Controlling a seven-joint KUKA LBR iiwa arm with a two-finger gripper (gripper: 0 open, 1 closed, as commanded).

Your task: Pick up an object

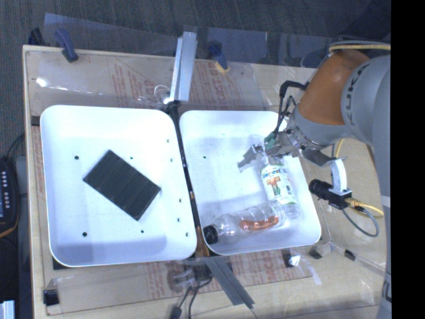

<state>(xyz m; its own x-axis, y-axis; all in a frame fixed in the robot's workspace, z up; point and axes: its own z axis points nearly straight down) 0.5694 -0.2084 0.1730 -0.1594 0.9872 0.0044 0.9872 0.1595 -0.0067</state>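
My gripper (255,157) hangs over the right bin (212,138), in its right half, with grey fingers pointing left. Just below it lies a small white bottle with a green label (279,183), close to the bin's right wall. A clear plastic bottle with orange contents and a black cap (247,222) lies along the bin's front wall. A dark grey flat rectangular pad (122,184) lies at a slant in the middle of the left bin (66,125). Nothing shows between the fingers.
A metal rail (182,65) stands behind the divide between the two bins. Blue clamps (66,45) hold the bench's back edge. The grey and orange arm (339,98) fills the right side above the right bin.
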